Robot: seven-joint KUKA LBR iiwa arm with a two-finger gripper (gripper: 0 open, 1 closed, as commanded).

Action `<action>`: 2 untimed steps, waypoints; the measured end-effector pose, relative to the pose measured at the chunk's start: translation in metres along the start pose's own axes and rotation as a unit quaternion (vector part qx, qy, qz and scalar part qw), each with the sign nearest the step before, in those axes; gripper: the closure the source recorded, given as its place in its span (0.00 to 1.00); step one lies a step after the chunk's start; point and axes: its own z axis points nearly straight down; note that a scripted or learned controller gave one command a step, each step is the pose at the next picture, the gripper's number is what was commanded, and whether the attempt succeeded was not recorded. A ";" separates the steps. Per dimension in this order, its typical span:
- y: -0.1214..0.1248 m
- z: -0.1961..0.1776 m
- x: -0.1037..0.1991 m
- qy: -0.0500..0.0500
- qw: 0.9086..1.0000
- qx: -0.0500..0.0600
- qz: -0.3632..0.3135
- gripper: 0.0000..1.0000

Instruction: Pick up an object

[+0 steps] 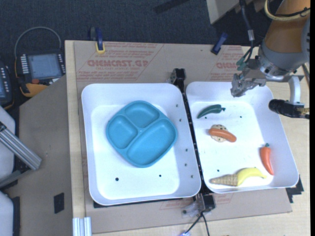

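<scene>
The right bin (283, 146) holds a green pepper (210, 110), a hot dog in a bun (222, 133), an orange carrot (266, 159), a yellow banana (253, 174) and a tan ice-cream cone (224, 181) lying against the banana. My gripper (239, 90) hangs over the far edge of the right bin, up and to the right of the green pepper. Nothing shows between its fingers.
A blue divided plate (141, 132) lies in the left bin (93, 132). Cardboard (147, 63) runs along the bench behind both bins. Black clips sit at the seam between the bins, one at the far end (177, 75) and one at the near end (206, 201).
</scene>
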 end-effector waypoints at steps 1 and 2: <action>-0.016 -0.010 0.053 0.000 1.000 -0.001 0.000 1.00; -0.040 -0.001 0.111 0.000 1.000 0.001 0.000 1.00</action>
